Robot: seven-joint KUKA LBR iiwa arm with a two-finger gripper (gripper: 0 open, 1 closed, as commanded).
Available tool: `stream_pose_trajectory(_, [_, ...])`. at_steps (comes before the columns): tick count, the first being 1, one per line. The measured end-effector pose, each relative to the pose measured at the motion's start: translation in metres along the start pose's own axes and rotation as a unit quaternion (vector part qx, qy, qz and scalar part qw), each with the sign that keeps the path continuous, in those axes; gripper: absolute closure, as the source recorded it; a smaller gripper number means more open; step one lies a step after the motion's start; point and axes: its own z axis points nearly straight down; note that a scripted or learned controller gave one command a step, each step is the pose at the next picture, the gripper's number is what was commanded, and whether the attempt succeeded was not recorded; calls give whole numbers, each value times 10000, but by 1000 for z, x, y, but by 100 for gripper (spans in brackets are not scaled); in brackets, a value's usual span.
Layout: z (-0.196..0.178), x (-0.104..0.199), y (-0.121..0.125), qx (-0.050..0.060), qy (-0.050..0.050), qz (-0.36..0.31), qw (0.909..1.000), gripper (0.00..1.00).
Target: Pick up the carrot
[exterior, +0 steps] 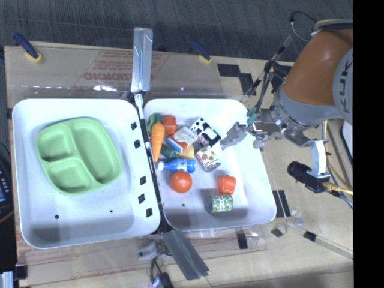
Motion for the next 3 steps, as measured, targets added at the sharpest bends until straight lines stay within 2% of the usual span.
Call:
stream_pose_trajectory(1, [134, 21, 17, 17, 2, 1244, 9922, 0])
stream_pose_trajectory(2, [185, -43, -23, -14, -4, -1110, 9938, 0])
stream_pose_trajectory(3, [175, -43, -22, -24, -12, -1140, 9935, 100])
